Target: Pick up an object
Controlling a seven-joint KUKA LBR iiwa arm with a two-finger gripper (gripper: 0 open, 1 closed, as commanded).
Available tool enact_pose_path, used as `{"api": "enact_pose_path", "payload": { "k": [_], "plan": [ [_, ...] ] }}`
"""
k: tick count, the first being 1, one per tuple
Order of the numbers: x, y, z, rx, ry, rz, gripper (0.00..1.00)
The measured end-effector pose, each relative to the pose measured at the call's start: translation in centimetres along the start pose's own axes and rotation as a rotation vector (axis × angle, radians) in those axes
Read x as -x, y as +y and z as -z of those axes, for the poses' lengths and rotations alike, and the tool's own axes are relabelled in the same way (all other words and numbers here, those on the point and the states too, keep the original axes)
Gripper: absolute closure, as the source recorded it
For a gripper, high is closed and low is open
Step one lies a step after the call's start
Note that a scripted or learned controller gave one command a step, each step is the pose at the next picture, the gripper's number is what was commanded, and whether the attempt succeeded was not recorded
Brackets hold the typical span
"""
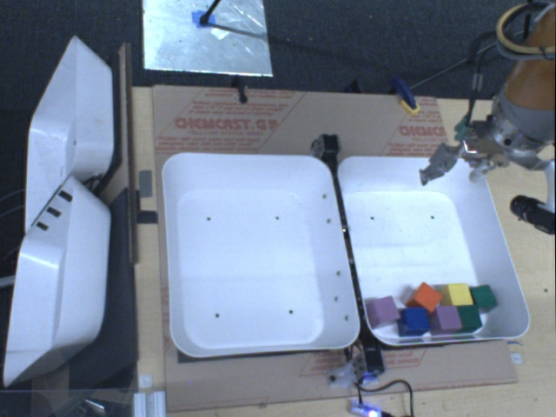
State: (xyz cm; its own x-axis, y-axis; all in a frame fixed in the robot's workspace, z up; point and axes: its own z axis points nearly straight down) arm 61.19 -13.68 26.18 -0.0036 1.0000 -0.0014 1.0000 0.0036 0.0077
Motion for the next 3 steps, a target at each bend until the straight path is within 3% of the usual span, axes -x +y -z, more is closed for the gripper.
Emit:
{"api": "enact_pose_path", "payload": {
  "k": [1,2,3],
  "plan": [
    [-1.3,5.2,23.9,0.003,0.000,-0.002,0.00],
    [4.0,6.3,27.6,-0.005,-0.001,-0.007,0.00],
    [6.3,4.1,19.4,-0.012,0.002,-0.005,0.00]
  ]
}}
